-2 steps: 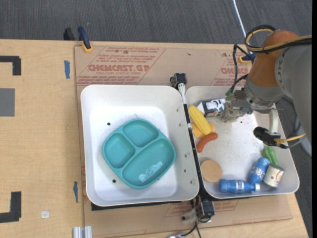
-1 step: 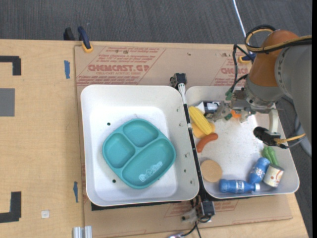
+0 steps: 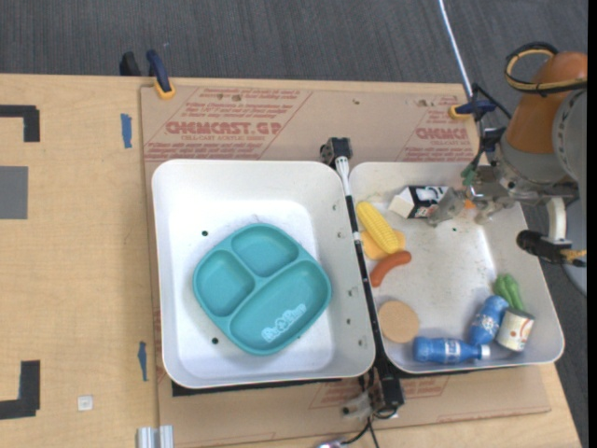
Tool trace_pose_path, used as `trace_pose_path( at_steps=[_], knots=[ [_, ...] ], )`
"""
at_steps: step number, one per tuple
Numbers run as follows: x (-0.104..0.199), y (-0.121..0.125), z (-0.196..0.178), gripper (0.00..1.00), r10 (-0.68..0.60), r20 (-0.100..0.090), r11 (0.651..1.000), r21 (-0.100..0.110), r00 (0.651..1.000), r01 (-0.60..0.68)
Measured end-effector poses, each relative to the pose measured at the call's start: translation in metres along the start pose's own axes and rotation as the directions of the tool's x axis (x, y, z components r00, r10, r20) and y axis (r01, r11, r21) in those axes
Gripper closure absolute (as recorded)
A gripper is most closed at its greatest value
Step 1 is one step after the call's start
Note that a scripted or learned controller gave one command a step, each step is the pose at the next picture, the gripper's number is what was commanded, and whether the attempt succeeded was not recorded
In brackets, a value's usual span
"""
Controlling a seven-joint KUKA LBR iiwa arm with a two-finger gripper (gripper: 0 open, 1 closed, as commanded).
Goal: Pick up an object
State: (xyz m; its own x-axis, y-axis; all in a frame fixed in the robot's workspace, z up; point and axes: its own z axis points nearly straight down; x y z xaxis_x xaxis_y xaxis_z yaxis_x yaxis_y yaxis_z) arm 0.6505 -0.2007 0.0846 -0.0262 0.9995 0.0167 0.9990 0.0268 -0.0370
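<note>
My gripper (image 3: 469, 203) hangs over the far right part of the right bin (image 3: 534, 278), below the grey arm with its orange band (image 3: 546, 91). A black and white carton (image 3: 418, 200) lies just left of it, close to the gripper but apart from it as far as I can see. A yellow corn cob (image 3: 380, 228) and an orange sausage (image 3: 390, 266) lie by the bin's left wall. A tan round disc (image 3: 398, 321) sits near the front. Two blue bottles (image 3: 446, 349) (image 3: 487, 318), a small can (image 3: 516, 330) and a green item (image 3: 508, 289) crowd the front right corner.
The left bin (image 3: 177, 203) holds a teal divided plate (image 3: 263, 287). A black clamp (image 3: 336, 149) stands where the two bins meet at the back. Cardboard (image 3: 233, 119) lies under both bins, held by clips at its far corners.
</note>
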Motion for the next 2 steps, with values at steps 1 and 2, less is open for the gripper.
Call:
trace_pose_path(
  at_steps=[1,2],
  knots=[
    [-0.0057,0.0066,-0.0005,0.00,0.275,-0.028,0.960,0.069,0.961,-0.273],
    [-0.0015,0.0003,-0.0003,0.00,0.451,-0.005,0.889,0.082,0.892,-0.450]
  ],
)
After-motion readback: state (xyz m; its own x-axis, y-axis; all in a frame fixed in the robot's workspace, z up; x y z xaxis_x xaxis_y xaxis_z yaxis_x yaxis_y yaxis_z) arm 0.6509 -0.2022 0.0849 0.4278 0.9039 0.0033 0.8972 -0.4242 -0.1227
